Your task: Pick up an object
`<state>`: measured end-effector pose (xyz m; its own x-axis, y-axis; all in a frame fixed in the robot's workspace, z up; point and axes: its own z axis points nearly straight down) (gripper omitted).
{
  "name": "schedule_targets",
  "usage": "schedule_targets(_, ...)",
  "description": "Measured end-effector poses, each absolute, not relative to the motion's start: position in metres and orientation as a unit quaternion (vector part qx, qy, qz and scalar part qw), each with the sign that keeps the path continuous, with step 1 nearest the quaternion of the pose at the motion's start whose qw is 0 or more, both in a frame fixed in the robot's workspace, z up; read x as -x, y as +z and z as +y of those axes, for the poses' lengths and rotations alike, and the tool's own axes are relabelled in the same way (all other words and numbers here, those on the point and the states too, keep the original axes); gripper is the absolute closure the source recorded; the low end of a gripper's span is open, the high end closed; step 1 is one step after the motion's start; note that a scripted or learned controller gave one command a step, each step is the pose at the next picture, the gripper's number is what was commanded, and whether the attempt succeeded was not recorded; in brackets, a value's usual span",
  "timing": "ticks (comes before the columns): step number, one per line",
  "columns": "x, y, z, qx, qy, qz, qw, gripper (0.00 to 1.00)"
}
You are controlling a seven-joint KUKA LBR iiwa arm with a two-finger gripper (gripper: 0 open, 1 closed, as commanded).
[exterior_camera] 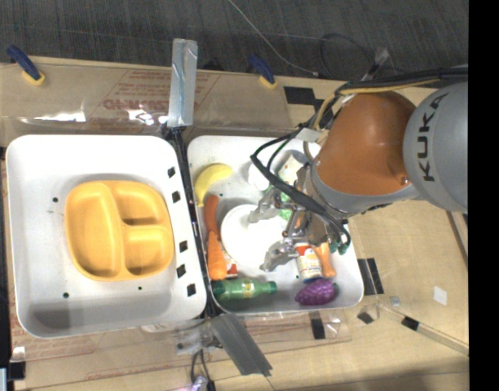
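Bench: brown cardboard covers the top, and two shallow white bins stand on it side by side, with tape at the edges.
Arm: grey arm [445,149] enters from the right of the view; its orange band [365,149] hangs over the upper right part of the right bin [233,149] and the wrist points down and to the left.
Claw: gripper [270,233] is over the middle of the right bin; two metal fingers [262,210] are spread apart, nothing is between them.
Under the claw: white plate [243,239].
Left of the claw: carrot [213,239] along the bin's left wall, yellow lemon [210,177] above it.
Below the claw: green bottle [243,289] lying flat by the near wall.
Right of and below the claw: small orange bottle [311,265], purple grapes [315,293] beside it.
Far left of the claw: left bin [37,177] with a yellow divided tray [119,228].
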<state>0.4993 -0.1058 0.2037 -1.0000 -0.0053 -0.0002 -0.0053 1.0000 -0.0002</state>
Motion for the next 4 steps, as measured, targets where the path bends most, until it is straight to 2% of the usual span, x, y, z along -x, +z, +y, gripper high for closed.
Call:
schedule_targets(1,-0.550,0.113,-0.104,0.015,-0.0015,1.000,0.014,0.00)
schedule_targets(2,-0.601,0.125,-0.149,0.126,-0.0007,0.992,0.002,0.00)
schedule_targets(3,-0.592,0.119,-0.210,0.182,-0.0026,0.983,0.007,0.00)
schedule_targets(4,-0.559,0.114,-0.210,0.134,-0.0104,0.991,0.026,0.00)
